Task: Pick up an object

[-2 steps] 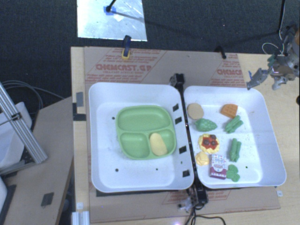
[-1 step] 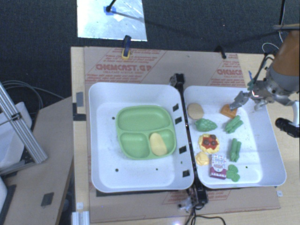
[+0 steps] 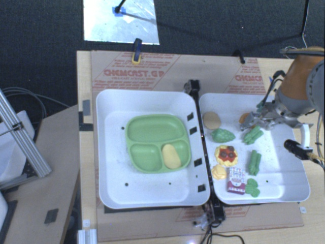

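While the arm [image 3: 304, 83] reaches in from the right, these lines take the scene from the hand outward.

Hand: the hand [image 3: 260, 120] sits low over the back part of the right bin [image 3: 294, 187]; its state cannot be told from this view.
Arm: grey, with an orange band above the wrist, entering over the right bin's far right corner.
Nearest thing: a green leafy toy [image 3: 252, 135] lies just below the hand, close to it or touching; contact cannot be judged.
Orange piece: a small orange-brown item [image 3: 245, 118] lies just left of the hand, partly hidden by it.
Tan round piece: a bun-like disc [image 3: 212, 120] lies near the right bin's back left corner.
Green lump: a green vegetable toy [image 3: 222, 134] lies just in front of the disc.
Pizza-like toy: a yellow piece with red and dark spots [image 3: 226, 155] lies in the middle left of the right bin.
Green stalk: a long green piece [image 3: 254, 162] lies upright in the picture, right of the spotted piece.
Front group: a small yellow piece [image 3: 219, 172], a red and white packet [image 3: 236, 180] and a small green piece [image 3: 252, 188] lie near the front wall.
Left bin: the left bin [image 3: 111, 187] holds a green divided tray [image 3: 152, 131] with a yellow oval toy [image 3: 171, 156] in its front right compartment.
Bench: the bench [image 3: 152, 70] carries both bins side by side.
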`<state>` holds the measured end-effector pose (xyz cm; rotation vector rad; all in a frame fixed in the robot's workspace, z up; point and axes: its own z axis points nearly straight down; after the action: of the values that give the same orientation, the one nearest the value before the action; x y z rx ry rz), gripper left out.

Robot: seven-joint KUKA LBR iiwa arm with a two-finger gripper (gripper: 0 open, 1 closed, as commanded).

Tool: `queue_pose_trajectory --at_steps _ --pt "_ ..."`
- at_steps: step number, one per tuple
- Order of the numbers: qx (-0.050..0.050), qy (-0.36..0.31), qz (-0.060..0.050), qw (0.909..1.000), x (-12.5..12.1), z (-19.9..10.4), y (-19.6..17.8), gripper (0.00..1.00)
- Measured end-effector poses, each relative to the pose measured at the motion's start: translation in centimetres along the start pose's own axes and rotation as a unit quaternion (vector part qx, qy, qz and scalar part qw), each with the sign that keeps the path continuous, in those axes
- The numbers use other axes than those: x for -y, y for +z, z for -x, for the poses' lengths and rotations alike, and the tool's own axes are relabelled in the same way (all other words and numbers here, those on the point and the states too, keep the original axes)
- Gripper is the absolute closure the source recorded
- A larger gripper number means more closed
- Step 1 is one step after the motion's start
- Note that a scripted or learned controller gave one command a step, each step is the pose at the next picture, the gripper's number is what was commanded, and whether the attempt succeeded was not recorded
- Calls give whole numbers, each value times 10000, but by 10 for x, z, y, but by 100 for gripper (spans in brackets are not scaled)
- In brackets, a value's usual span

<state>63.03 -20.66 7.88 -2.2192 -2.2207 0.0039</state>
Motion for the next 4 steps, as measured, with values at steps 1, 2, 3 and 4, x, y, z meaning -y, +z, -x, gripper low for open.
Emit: queue_pose_trajectory --at_steps 1,2,3,4 --pt "8 -4 50 10000 -3 0 -18 100" --pt "8 -6 48 10000 -3 0 -17 0" --pt "5 -5 28 10000 -2 1 -28 100" --pt "13 -8 59 10000 -4 1 -28 0"
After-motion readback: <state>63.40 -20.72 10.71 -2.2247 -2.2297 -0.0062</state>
